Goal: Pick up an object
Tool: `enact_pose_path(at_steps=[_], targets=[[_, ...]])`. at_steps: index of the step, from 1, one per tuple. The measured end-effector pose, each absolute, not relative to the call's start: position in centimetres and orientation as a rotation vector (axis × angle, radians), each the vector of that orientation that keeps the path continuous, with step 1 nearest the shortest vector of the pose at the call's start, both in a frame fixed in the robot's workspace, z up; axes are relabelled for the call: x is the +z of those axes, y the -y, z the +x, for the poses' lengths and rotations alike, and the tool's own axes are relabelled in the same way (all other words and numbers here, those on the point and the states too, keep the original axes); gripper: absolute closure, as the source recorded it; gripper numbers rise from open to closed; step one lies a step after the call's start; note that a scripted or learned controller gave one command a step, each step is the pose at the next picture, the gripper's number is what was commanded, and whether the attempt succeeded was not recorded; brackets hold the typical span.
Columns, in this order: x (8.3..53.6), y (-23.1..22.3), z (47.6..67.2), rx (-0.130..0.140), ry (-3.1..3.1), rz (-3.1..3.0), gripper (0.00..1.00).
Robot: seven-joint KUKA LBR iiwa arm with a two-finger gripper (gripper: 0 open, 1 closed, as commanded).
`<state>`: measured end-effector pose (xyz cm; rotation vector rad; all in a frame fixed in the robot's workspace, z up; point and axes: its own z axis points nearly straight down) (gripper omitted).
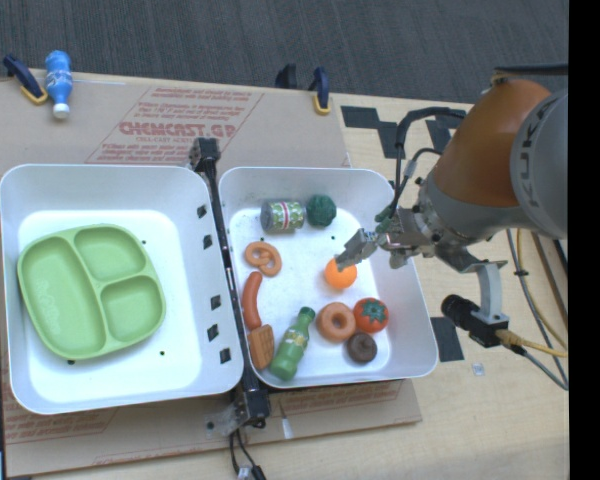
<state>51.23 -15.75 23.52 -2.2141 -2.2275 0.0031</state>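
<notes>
The right bin (pixel 408 313) holds several toy foods: a small tin can (pixel 282 215), a dark green ball (pixel 322 209), a pretzel (pixel 263 258), a red sausage (pixel 251 299), a green bottle (pixel 293 343), a glazed donut (pixel 335 321), a chocolate donut (pixel 361 347), a tomato (pixel 371 315) and an orange (pixel 340 275). My gripper (pixel 352 252) reaches in from the right and hangs just above the orange's upper right side. Its fingers are close to the orange, and nothing is seen held between them.
The left bin (pixel 20 368) holds a green divided plate (pixel 90 289). A small piece of bread (pixel 262 346) lies beside the bottle. A black divider clamp (pixel 204 153) sits between the bins. A blue bottle (pixel 58 80) stands at the far left of the cardboard.
</notes>
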Motion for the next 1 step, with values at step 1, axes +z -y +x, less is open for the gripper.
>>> enact_pose_path(at_steps=[1], targets=[[23.52, 15.75, 51.23, 0.003, 2.227, -2.214, 0.00]])
